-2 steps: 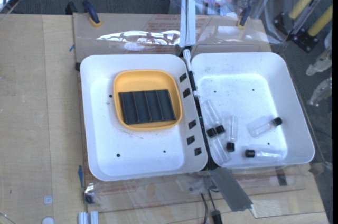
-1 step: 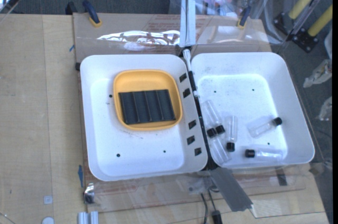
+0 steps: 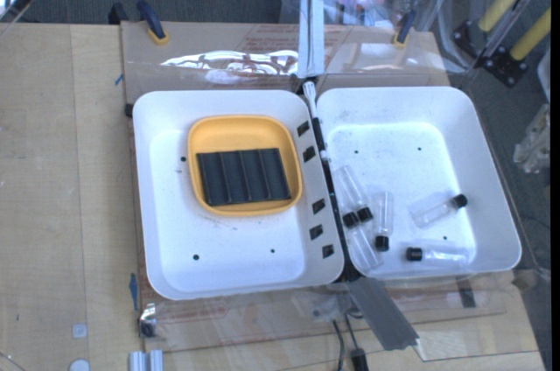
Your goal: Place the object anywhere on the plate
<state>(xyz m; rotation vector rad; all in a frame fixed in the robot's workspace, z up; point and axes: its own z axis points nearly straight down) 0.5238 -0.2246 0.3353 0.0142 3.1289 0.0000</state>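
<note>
Claw state we cannot tell; right of the plate [image 3: 203,137], the clear vials [image 3: 435,208] lie clustered, so we judge a grasp may slip or nudge neighbours.

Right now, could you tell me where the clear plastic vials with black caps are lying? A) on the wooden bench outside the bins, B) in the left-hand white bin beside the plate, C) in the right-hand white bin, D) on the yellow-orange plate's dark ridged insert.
C: the clear plastic vials with black caps all lie in the lower part of the right-hand white bin, while the yellow-orange plate sits in the left-hand white bin.
</note>
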